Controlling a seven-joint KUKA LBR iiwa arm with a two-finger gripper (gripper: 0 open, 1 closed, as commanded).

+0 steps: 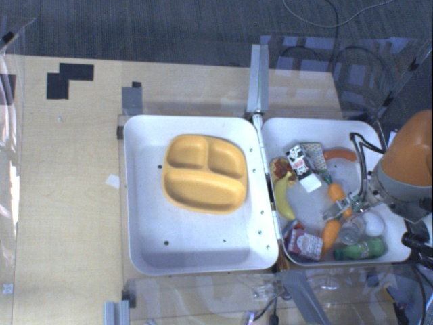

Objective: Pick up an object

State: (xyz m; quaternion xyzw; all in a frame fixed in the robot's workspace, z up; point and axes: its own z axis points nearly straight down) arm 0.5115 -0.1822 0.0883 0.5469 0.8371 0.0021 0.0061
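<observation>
Your gripper [346,207] hangs low in the right bin [352,124] among the clutter, just beside an orange carrot [331,232]; you cannot tell its state. The yellow divided tray [205,172] lies in the left bin [142,202].

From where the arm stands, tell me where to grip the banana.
Take the banana across its middle, from straight above. It lies flat and lengthwise by the right bin's left wall, so the tool probably fits best with one finger by the wall and one on the clutter side.
</observation>
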